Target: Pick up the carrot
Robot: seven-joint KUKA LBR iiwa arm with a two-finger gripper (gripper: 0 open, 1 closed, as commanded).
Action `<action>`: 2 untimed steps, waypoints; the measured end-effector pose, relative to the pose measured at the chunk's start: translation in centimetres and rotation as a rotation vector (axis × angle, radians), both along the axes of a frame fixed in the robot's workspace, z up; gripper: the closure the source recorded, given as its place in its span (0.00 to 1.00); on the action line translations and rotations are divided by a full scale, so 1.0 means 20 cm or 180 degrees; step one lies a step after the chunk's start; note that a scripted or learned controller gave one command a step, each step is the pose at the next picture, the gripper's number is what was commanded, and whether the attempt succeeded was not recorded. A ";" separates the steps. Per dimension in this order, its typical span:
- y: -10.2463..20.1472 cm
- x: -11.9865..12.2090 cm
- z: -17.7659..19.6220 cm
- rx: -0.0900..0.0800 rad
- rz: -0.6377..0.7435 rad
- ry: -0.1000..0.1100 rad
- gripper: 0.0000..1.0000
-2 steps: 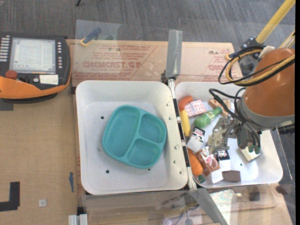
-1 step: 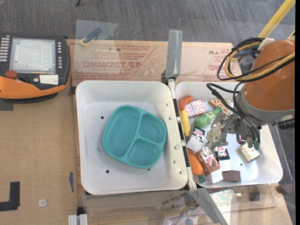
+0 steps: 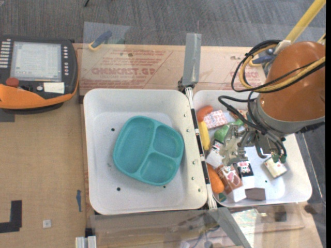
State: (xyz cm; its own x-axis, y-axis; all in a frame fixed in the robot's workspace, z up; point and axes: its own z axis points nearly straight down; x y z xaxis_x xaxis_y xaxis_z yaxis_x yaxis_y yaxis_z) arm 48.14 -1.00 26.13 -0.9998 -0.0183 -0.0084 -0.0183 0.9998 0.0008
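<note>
The carrot (image 3: 214, 179) is an orange piece lying at the front left of the right bin (image 3: 297, 190), against the bin's left wall and partly under a brown packet (image 3: 231, 177). My gripper (image 3: 234, 148) hangs over the middle of that bin, just above and to the right of the carrot, among the packed items. The arm's orange band (image 3: 295, 84) and its cables hide the bin's back right part. Nothing shows as lifted.
The left bin (image 3: 98, 138) holds a teal divided plate (image 3: 149, 150). The right bin also contains a yellow piece (image 3: 204, 136), a green item (image 3: 221, 134), another orange item (image 3: 204, 111), a pink-white packet (image 3: 216, 119) and small boxes (image 3: 274, 168). A teach pendant (image 3: 36, 71) lies at the left.
</note>
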 end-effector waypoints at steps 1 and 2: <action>0.08 0.01 0.03 -0.0006 0.1259 0.0002 1.00; 0.15 0.07 -0.04 -0.0007 0.1853 0.0010 1.00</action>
